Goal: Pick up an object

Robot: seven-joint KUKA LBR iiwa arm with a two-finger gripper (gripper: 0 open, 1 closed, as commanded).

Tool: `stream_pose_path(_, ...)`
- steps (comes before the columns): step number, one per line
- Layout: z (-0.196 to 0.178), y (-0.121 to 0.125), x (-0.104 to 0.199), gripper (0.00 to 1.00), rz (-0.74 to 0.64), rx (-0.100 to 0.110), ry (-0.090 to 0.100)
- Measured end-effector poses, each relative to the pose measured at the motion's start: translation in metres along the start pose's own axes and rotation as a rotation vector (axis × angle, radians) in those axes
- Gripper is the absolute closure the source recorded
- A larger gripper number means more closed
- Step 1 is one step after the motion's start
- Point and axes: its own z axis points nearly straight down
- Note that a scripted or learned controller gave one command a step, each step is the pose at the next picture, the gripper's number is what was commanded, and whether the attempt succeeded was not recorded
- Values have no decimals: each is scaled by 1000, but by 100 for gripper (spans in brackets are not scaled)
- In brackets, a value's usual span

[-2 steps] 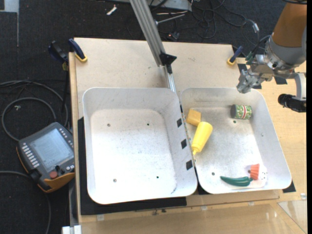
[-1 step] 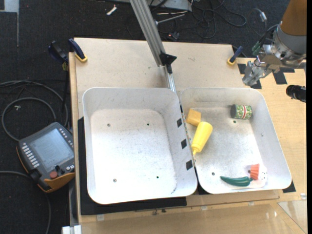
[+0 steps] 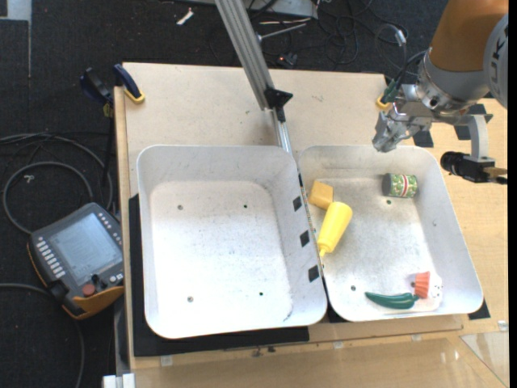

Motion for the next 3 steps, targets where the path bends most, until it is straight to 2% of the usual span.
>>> stream_pose_path(3, -4, -42, 167, 100, -1, 0, 0)
